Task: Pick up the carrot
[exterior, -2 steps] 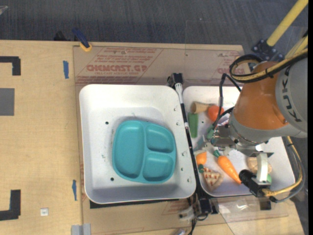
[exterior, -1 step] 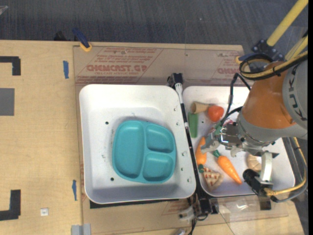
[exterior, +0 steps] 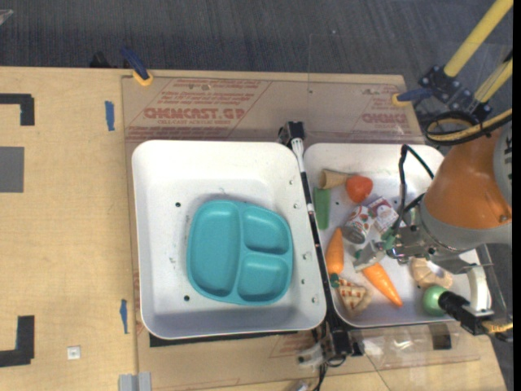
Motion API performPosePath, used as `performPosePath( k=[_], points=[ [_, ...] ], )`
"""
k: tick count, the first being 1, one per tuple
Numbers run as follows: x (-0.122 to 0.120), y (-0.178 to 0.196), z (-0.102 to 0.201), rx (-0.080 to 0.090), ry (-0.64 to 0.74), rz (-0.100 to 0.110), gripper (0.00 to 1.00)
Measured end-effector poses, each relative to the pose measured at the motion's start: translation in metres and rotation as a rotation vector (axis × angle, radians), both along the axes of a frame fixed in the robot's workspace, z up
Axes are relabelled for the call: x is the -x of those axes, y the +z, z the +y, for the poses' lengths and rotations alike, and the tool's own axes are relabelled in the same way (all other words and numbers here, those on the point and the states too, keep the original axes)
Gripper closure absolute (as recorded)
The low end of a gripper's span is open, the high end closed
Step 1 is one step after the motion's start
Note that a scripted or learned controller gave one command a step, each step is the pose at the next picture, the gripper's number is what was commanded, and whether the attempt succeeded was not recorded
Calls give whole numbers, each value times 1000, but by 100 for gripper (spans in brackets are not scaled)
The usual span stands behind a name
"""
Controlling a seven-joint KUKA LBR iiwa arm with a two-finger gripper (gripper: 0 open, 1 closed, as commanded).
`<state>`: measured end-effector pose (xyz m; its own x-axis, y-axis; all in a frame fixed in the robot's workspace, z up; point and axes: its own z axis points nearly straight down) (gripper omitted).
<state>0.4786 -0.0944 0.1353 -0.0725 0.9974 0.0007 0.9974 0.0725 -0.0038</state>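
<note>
The carrot (exterior: 383, 284), an orange cone, lies in the right bin (exterior: 383, 155) near its front wall, its tip pointing to the front right. My gripper (exterior: 384, 249) hangs low just behind the carrot, over the middle of the bin, under the grey arm with its orange band (exterior: 466, 194). Nothing shows as lifted. The wrist hides part of the bin's right side.
Around the carrot lie an orange elongated piece (exterior: 334, 252), a waffle-like slice (exterior: 351, 294), a green toy (exterior: 435, 299), a crumpled wrapper (exterior: 371, 219), a red tomato (exterior: 359, 188) and a cone (exterior: 330, 177). A teal divided plate (exterior: 240, 252) sits in the left bin (exterior: 163, 218).
</note>
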Motion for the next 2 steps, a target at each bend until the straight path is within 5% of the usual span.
performPosePath(
  k=[1, 2],
  points=[
    [-4, -46, -6, -1, -76, -12, 0],
    [-6, -34, -8, 4, -80, -21, 100]
  ],
)
